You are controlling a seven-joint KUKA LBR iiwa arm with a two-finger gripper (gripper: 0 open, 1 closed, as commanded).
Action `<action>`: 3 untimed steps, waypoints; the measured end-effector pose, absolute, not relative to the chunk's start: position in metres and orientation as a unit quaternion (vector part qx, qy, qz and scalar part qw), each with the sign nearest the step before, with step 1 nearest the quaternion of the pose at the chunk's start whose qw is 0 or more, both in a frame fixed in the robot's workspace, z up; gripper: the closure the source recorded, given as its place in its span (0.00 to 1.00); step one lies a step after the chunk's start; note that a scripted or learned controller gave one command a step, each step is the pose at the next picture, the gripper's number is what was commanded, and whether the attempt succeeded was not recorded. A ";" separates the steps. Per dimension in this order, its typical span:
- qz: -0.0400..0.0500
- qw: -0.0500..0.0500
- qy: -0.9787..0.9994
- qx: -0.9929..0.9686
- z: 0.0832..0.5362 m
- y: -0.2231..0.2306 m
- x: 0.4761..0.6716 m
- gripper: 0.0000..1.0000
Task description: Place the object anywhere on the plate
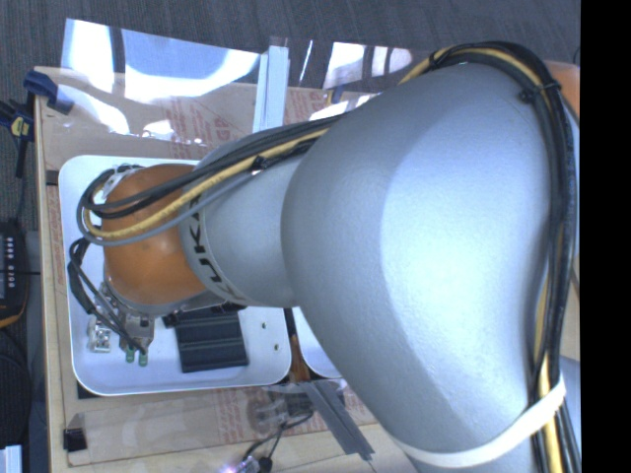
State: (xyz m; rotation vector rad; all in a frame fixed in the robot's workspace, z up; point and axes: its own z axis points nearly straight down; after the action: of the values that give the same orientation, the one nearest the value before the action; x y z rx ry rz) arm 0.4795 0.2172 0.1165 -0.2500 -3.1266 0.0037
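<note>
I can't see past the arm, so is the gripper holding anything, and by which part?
Cannot be told. The gripper hangs low over the left bin, and nothing shows clearly between its tips.

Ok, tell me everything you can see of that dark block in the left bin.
The dark block is a flat, black, roughly rectangular slab with ridged lines across its top, matte like plastic or rubber. It lies flat on the floor of the left bin near its front edge, slightly skewed. Its upper end runs under the arm's orange band. The gripper hangs beside it, apart.
</note>
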 end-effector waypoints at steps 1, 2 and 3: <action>0.001 0.002 -0.997 -0.080 0.117 0.217 0.480 0.00; 0.000 -0.001 -0.978 -0.208 0.216 0.062 0.497 0.00; 0.002 0.003 -0.928 -0.372 0.157 0.115 0.475 0.00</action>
State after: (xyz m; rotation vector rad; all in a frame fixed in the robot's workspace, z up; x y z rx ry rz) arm 0.4753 0.1154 0.1567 -1.1664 -2.9115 0.0047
